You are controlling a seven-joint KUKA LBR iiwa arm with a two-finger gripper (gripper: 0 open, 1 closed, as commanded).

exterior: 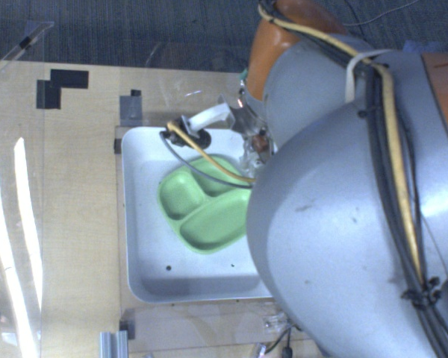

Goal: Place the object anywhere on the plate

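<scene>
A green divided plate lies in a white bin on the wooden counter. The grey arm covers the bin's right side.

A pale green plate sits in a white bin; the arm is grey with an orange band; the bench is light wood.

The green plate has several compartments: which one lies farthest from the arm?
The compartment at the view's left end of the green plate; the others run under the grey arm.
</scene>
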